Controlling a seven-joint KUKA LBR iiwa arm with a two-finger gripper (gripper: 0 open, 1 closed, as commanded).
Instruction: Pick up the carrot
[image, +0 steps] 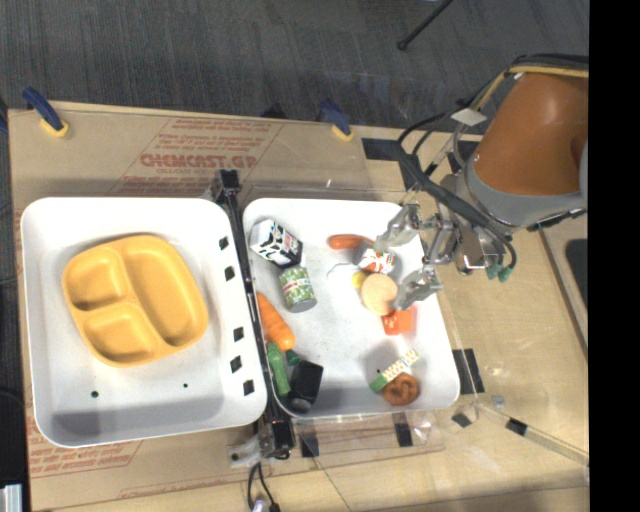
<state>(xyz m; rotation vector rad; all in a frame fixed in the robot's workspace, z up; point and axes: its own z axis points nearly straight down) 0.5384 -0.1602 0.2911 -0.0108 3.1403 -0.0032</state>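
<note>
- While the arm reaches in from 3 o'clock, the pincer (408, 258) hangs wide over the right bin (330, 212), holding nothing.
- The carrot (275, 320) lies at the bin's 9 o'clock edge, well apart from the pincer.
- A green bottle (277, 366) touches the carrot at 6 o'clock.
- A yellow tray (135, 298) sits in the left bin (60, 215).

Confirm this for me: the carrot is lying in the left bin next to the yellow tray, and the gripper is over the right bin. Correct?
Not quite. The camera view shows the carrot in the right bin, along its left wall, not beside the yellow tray. The gripper is over the right bin, as you said.
</note>
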